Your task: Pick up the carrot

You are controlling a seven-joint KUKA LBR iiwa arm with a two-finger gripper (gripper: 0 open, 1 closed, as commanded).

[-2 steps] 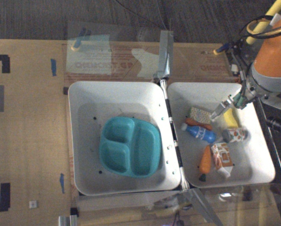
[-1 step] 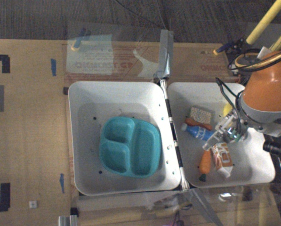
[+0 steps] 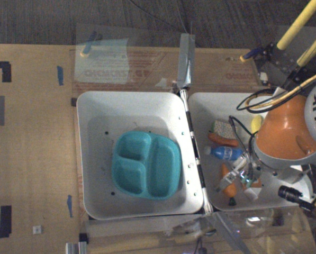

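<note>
A robotics lab: taped plywood bench [image 3: 30, 157], loose cables [image 3: 147, 9].

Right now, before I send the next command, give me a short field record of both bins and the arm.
left bin: holds a teal divided plate, nothing on it
right bin: holds a carrot, a blue bottle, a red-orange item, a speckled sponge-like item, part of a yellow item
arm: reaches over the right bin from the right
gripper: low over the right bin, beside the carrot
grip on carrot: cannot tell
</note>
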